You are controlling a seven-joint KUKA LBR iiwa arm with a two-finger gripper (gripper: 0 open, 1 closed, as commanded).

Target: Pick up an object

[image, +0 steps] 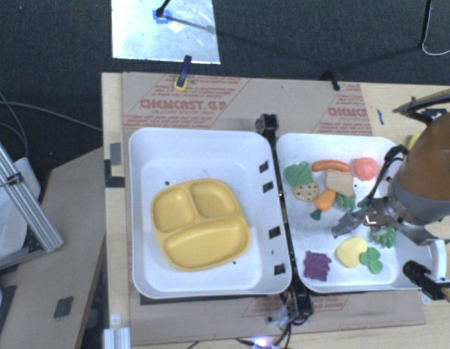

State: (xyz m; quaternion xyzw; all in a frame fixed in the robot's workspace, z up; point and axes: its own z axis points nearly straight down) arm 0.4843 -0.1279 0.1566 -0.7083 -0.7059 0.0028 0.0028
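A grey arm with an orange band [434, 162] reaches in from the right over the right bin [297, 264], its gripper [348, 222] low among a scatter of toy food. Whether the jaws are open or closed cannot be told; the dark metal tips blur against the white floor, and nothing is seen between them. Just beyond the jaws toward the far wall lies a tan bread slice [340, 184], with an orange carrot [325, 199] just to their far left, touching the slice's edge. A cookie [306, 191] sits further left of the carrot, a green leaf [298, 173] beyond it, and a sausage [331, 166] along the far side past the bread. A pink ball [366, 168] rests far of the jaws, near the arm. On the near side of the jaws lie a yellow lemon [350, 252] just below them, a green piece [371, 260] touching the lemon's right, a darker green piece [385, 235] right of the jaws by the wrist, and purple grapes [317, 265] to the near left. Well to the left of the jaws, the left bin [148, 278] holds a yellow divided plate [200, 223].
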